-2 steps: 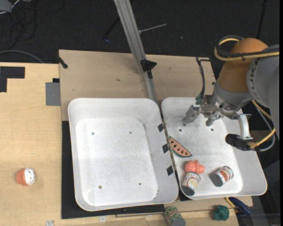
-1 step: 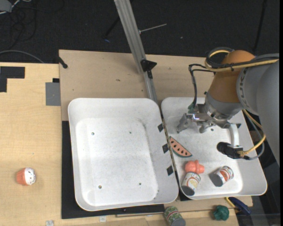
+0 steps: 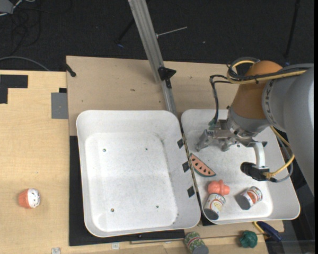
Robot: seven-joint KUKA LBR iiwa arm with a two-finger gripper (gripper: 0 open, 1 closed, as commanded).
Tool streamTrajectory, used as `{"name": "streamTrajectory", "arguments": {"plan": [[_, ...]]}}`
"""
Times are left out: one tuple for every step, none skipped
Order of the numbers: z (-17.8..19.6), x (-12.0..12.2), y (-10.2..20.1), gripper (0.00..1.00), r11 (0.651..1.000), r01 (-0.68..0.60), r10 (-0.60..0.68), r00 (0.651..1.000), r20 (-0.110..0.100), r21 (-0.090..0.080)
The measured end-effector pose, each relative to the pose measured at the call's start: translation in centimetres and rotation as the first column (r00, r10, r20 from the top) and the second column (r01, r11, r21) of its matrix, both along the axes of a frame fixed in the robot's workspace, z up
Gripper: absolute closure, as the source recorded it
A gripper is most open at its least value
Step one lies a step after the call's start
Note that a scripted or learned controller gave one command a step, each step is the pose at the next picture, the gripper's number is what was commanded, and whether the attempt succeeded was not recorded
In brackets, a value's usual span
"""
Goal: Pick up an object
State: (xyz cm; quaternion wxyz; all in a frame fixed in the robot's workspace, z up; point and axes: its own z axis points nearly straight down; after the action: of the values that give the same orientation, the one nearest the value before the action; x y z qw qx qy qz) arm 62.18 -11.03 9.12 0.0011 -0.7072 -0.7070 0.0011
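Note:
The right white bin [image 3: 288, 211] holds a watermelon-slice toy [image 3: 202, 166], a small orange-red toy [image 3: 218, 187], a labelled can [image 3: 214, 202] lying beside it, and a second small can [image 3: 250, 197] further right. My gripper [image 3: 222, 140] hangs low over the upper middle of this bin, under the grey arm with its orange band [image 3: 254, 97]. It sits a little above and to the right of the watermelon slice. Nothing shows in its grasp.
The left white bin [image 3: 127, 168] lies alongside, split off by a divider with black clips [image 3: 186, 165]. An aluminium rail [image 3: 151, 41] slants down to the bins' back edge. An orange-white toy [image 3: 29, 198] rests on the bench far left. A can [image 3: 194, 242] and a green object [image 3: 248, 239] lie by the front edge.

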Motion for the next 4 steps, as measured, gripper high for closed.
{"name": "streamTrajectory", "arguments": {"plan": [[1.0, 0.0, -0.1, 1.00, 1.000, 0.003, -0.003, 1.000, 0.000, 0.001], [5.3, 0.4, -0.3, 1.00, 1.000, 0.001, -0.001, 1.000, 0.005, 0.000], [11.7, 0.3, -0.6, 1.00, 1.000, 0.000, 0.000, 1.000, 0.007, -0.001], [14.7, 0.4, -0.7, 1.00, 1.000, -0.001, 0.001, 1.000, 0.005, 0.000]]}}
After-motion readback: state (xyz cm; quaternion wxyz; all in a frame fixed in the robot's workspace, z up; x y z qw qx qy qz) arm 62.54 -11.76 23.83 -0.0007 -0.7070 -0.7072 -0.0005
